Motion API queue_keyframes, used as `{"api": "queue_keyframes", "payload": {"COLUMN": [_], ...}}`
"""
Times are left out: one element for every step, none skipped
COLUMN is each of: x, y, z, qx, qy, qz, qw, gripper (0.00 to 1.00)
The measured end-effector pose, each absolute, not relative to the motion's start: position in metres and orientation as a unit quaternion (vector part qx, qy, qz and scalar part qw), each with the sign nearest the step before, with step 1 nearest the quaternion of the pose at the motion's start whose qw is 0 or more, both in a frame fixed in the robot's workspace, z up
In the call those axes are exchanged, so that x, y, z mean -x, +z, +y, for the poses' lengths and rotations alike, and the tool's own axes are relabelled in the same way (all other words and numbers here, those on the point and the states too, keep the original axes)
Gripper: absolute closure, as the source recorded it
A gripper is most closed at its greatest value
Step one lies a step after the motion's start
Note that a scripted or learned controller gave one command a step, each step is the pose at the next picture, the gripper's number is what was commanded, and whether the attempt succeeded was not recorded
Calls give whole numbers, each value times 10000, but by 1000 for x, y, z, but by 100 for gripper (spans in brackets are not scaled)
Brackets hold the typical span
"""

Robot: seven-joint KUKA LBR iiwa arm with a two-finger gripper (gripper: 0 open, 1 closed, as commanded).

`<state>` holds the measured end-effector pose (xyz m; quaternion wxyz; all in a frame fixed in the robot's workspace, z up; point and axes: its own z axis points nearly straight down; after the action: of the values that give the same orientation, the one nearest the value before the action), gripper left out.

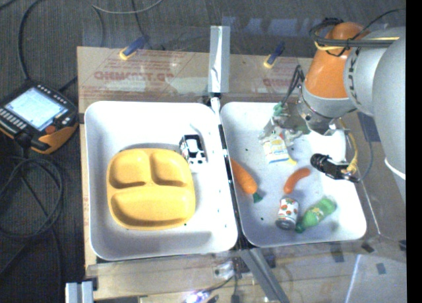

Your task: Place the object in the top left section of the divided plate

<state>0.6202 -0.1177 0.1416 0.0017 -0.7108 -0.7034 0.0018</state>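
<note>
The grey arm (pixel 369 77) reaches in over the right bin (pixel 343 226), its gripper (pixel 285 129) low above a small carton (pixel 277 150); whether the fingers are open or closed cannot be told. The yellow divided plate (pixel 152 186) sits in the left bin (pixel 105 229) with a small black-and-white object (pixel 192 148) just beside its upper right rim. In the right bin lie a carrot (pixel 244 179), a green bottle (pixel 316 213), a can (pixel 287 213) and a small orange piece (pixel 297 178).

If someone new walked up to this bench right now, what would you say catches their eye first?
Probably the yellow divided plate lying in the left bin, with a small black-and-white object just beyond its top right corner. Next, the arm's orange band stands out above the right bin, where the gripper hovers over a small carton. Nearer the camera lie a carrot, a can and a green bottle.
</note>
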Motion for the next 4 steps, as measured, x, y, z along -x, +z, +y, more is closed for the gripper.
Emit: {"api": "queue_keyframes", "payload": {"x": [-530, -491, -510, -556], "y": [181, 181, 181, 177], "z": [-79, -32, 26, 121], "qx": [7334, 6283, 5695, 4611], "qy": [12, 10, 11, 16], "qz": [-6798, -7779, -8220, -8874], "qw": [31, 29, 21, 19], "gripper": [100, 100, 100, 100]}}
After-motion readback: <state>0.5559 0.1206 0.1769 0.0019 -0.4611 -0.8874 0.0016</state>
